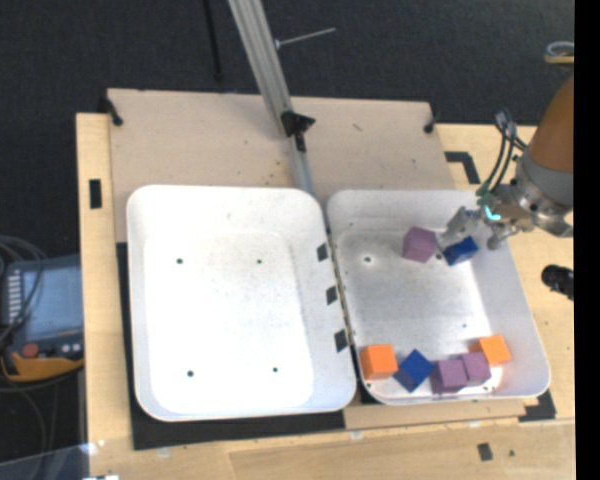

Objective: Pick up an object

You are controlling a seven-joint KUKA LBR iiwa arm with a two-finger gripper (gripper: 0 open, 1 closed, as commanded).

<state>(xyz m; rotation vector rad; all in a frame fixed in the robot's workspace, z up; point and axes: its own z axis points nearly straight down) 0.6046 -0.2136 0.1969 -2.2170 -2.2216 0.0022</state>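
Gripper (467, 236) sits low over the blue cube (461, 251) near the far right of the right bin (500, 298); I cannot tell how it is set or whether the cube is caught. Just left of that cube lies a purple block (418, 244). Well nearer than it, along the bin's front wall, sit an orange cube (379, 360), another blue one (414, 369), two purple (461, 372) and an orange (495, 349). Grasp seems in hand; next calls for a straight lift.

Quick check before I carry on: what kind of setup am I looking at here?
Probably a robotics lab bench for bin-picking trials: two shallow white bins side by side on a wooden bench, small coloured foam blocks in the right-hand one, and the arm's gripper reaching in.
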